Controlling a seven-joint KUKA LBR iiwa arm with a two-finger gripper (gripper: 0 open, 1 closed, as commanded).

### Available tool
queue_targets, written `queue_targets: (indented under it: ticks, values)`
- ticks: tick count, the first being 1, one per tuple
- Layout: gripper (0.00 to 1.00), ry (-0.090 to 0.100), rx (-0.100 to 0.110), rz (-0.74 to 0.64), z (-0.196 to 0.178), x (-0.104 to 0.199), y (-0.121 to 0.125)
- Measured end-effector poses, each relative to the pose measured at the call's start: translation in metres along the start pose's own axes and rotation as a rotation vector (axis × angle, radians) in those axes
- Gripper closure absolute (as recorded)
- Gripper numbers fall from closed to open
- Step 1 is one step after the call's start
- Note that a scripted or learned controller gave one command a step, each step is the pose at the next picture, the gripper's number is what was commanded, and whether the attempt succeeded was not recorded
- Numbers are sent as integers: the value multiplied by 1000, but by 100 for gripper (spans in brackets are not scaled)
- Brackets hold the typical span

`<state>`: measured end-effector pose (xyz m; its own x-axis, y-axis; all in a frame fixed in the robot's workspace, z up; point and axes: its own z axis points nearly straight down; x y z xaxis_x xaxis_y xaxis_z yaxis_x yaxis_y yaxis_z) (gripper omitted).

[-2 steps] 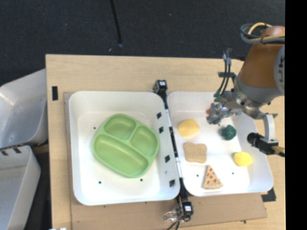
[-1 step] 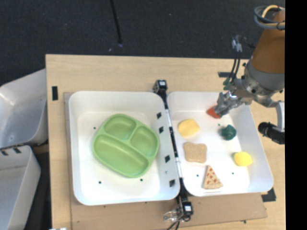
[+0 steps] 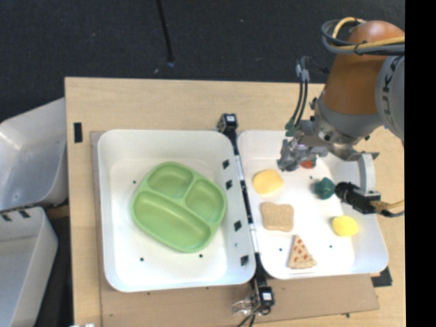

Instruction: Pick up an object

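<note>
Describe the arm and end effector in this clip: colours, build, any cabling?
One arm with a rounded orange band above a grey wrist section. Thin dark cables loop over the orange part and run down its left side. The end effector is a grey metal assembly. A black cabled fitting sits beside it.

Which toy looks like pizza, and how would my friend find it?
Look in the right bin, the one full of little toys. Go to its front edge, just below the toast slice. The pizza slice is the only triangle, tan with red dots.
</note>
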<state>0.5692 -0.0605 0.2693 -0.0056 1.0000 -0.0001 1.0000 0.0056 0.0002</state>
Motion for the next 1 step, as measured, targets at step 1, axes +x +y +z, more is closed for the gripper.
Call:
queue_targets:
  ticks: [1]
  values:
    - [100, 0, 0, 1, 17, 49, -4]
